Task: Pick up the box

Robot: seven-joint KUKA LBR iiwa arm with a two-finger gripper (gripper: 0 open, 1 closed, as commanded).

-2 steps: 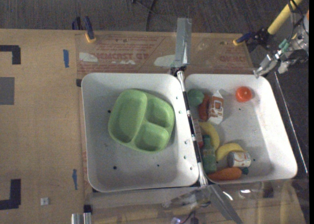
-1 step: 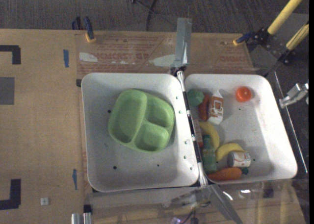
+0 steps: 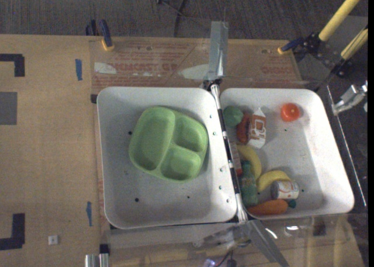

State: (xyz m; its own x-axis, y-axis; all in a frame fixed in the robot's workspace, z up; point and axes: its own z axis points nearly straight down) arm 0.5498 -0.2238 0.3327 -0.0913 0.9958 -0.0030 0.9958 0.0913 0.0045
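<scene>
Nearest the lens, at the bottom of the frame, run the front rims of the two bins. The left bin holds a green plate with three compartments, lying in its upper middle and tilted a little.

Across the divider, the right bin carries the clutter. Along its left wall, from top to bottom, sit a green ball, a reddish piece, a banana and a green bottle. The box, white with red print, lies in the upper left of this bin, just right of the reddish piece and seemingly touching it, with the banana just below. A second banana, a can and a carrot crowd the lower part, and an orange ball sits apart at the upper right.

As for progress, nothing appears done: the box rests on the bin floor with nothing closing on it. The gripper's state cannot be told from this view. By my reading, the whole job remains: reach over the right bin, descend on the box without snagging its neighbours, close and lift.
</scene>
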